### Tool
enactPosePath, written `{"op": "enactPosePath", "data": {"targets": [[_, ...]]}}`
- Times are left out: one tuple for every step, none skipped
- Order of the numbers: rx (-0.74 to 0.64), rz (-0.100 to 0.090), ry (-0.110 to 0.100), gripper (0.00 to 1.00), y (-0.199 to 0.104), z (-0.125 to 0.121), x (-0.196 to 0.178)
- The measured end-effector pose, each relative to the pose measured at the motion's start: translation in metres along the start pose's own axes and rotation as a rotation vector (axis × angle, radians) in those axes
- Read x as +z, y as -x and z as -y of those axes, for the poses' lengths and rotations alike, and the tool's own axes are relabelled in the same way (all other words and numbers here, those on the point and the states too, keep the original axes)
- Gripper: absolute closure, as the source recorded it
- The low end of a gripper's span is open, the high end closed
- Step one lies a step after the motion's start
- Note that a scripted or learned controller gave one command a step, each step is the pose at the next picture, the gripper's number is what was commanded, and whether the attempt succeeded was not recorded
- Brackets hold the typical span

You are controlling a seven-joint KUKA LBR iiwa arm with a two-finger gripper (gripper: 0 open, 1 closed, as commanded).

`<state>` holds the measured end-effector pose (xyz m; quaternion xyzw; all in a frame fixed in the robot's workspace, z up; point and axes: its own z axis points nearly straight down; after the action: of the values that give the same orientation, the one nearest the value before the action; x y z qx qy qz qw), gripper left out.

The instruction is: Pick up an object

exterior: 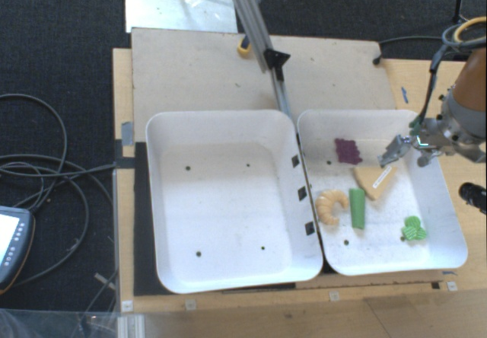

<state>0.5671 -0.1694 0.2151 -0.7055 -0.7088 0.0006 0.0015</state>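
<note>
- Objects, all in the right bin (449,253): tan croissant (329,207), green block (357,208), purple piece (348,150), tan wedge (373,181), green lump (413,229).
- Left bin (163,199) is not where the pick happens.
- Hand (396,151) hovers just above the wedge's upper end, holding nothing; I cannot tell how its grip is set.
- Likely step: the approach. Next it should descend onto the wedge and clamp.

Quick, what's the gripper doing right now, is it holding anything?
Gripper: over the right bin, above the tan wedge; grip state cannot be told.
</note>
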Motion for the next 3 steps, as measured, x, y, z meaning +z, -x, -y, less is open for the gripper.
{"op": "enactPosePath", "data": {"targets": [[0.0,0.001,0.004,0.0,0.0,-0.001,-0.002],[0.002,0.0,-0.001,0.0,-0.001,-0.007,0.059],[0.002,0.0,0.0,0.0,-0.008,-0.008,0.103]]}}
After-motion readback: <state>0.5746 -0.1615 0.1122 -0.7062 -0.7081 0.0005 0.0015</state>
